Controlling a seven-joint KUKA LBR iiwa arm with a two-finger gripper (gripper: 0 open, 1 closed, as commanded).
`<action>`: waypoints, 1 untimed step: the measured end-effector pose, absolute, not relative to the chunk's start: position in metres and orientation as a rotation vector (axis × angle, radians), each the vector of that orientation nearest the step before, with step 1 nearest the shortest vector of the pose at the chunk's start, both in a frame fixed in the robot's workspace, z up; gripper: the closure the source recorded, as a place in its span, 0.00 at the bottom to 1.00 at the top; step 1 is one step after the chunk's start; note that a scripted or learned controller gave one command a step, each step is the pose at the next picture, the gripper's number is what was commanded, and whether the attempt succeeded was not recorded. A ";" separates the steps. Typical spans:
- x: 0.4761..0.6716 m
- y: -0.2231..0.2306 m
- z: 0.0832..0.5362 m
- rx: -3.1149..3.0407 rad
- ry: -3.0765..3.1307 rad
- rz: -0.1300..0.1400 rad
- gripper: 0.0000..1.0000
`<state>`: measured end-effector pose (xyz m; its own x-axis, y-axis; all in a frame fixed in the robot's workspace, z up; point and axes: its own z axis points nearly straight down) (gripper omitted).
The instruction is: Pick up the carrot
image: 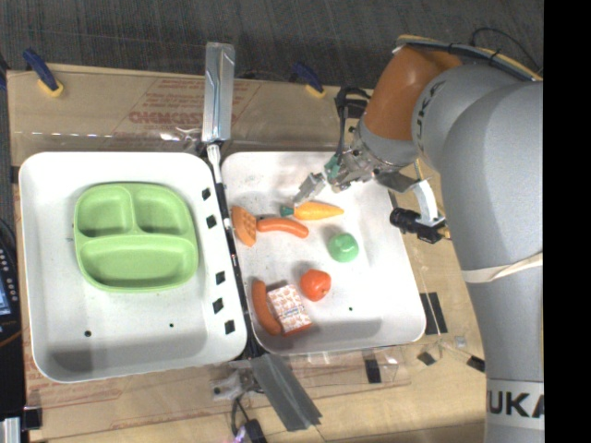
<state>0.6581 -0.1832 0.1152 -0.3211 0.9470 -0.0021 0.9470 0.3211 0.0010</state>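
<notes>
while the hand hovers, a sausage flanks the carrot

"uka" on arm base

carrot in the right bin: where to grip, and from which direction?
Grip the carrot mid-body, across its narrow width, coming straight down. It lies flat, long axis left-right, green top left, free on all sides. The gripper sits just above-left of it; the red pepper lies close below-left, so stay toward the centre.
</notes>
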 end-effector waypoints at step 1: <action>0.615 -0.181 0.090 1.972 2.449 -0.002 0.00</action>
